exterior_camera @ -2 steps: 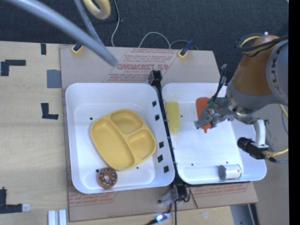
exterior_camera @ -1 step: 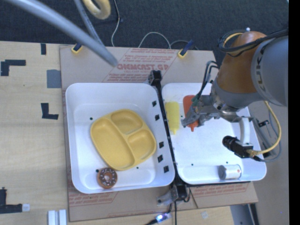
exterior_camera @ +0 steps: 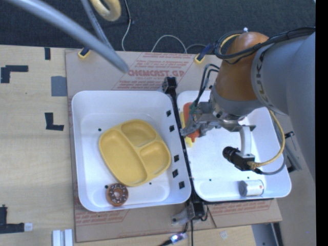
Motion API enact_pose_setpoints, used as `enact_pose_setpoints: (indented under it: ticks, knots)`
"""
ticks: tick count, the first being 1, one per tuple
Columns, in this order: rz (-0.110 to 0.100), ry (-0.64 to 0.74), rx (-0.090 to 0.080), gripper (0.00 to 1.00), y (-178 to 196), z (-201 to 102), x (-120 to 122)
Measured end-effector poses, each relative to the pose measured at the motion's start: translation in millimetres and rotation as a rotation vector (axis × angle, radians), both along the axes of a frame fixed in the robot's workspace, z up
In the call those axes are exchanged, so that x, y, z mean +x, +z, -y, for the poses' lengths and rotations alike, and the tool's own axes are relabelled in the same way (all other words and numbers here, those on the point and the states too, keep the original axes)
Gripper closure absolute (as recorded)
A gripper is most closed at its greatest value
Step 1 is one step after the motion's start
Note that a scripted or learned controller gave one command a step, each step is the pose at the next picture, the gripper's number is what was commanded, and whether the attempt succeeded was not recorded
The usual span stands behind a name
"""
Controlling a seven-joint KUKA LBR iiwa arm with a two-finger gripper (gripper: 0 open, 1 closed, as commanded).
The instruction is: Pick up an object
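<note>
1. From my feed, the arm (exterior_camera: 287,60) comes in from the right edge and bends down over the right bin (exterior_camera: 271,188), its orange band (exterior_camera: 241,68) sitting above the wrist near the bin's far left corner.
2. The wrist points down and leftward, so the gripper (exterior_camera: 193,127) hangs over the left edge of the right bin, just beside the divider (exterior_camera: 180,152) between the two bins.
3. I cannot tell how the claw stands; the wrist body hides most of it from my angle.
4. Something red and orange (exterior_camera: 188,109) peeks out beside the gripper, with a bit of yellow (exterior_camera: 188,141) just below. I cannot tell whether any of it is gripped or just lying against the bin wall.
5. A black cable connector (exterior_camera: 237,158) with a yellow cable (exterior_camera: 274,160) hangs off the arm over the middle of the right bin.
6. A small grey and white cylinder (exterior_camera: 251,188) lies on its side near the front edge of the right bin, well apart from the gripper.
7. In the left bin (exterior_camera: 82,137) I see a yellow divided plate (exterior_camera: 134,151) lying flat near the middle.
8. A chocolate doughnut (exterior_camera: 117,194) sits at the front of the left bin, just beside the plate's near rim.
</note>
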State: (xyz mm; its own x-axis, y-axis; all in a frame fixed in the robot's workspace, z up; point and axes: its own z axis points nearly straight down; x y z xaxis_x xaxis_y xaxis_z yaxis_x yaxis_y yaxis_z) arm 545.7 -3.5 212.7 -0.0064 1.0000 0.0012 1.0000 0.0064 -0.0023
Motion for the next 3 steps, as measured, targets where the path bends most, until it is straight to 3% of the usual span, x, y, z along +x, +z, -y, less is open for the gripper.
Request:
enact_pose_setpoints:
  ticks: [1, 2, 3]
  knots:
    - [0.001, -0.001, -0.001, 1.0, 3, -44, 8]
    - [-0.001, 0.0, -0.001, 1.0, 5, -93, 1]
    - [0.0, -0.004, -0.002, 0.0, 5, -91, 2]
